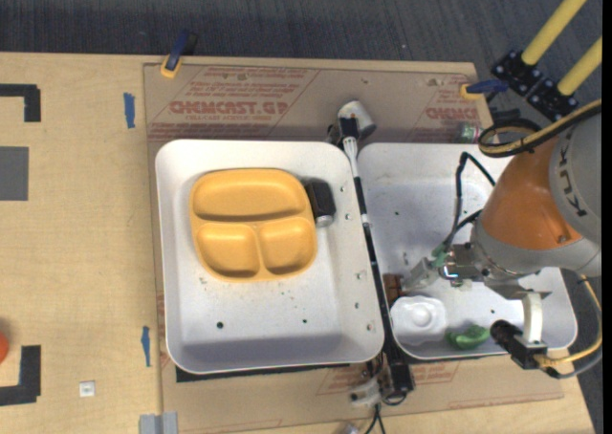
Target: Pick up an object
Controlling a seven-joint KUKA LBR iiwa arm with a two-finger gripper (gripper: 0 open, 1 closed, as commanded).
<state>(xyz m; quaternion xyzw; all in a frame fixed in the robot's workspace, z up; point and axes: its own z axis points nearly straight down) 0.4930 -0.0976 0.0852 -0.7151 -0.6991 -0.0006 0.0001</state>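
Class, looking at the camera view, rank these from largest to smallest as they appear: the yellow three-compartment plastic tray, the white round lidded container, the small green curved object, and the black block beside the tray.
1. Yellow three-compartment plastic tray
2. White round lidded container
3 and 4. Black block and small green curved object: too alike to rank.

1. Arm [564,198]: grey rounded casing, smooth, glossy highlights; part of dark lettering shows on the grey shell at the upper right.
2. Orange band [526,210]: wide, bulging, saturated orange, sits above the wrist.
3. Wrist section [512,265]: grey metal collar below the orange, duller finish.
4. Black cables [497,141]: thin, looped, run along the arm's upper side and down past the orange band.
5. Gripper [430,271]: small metallic hardware, silver-grey, with a blue-white glint and a green spot near its base; finer detail too blurred to tell.
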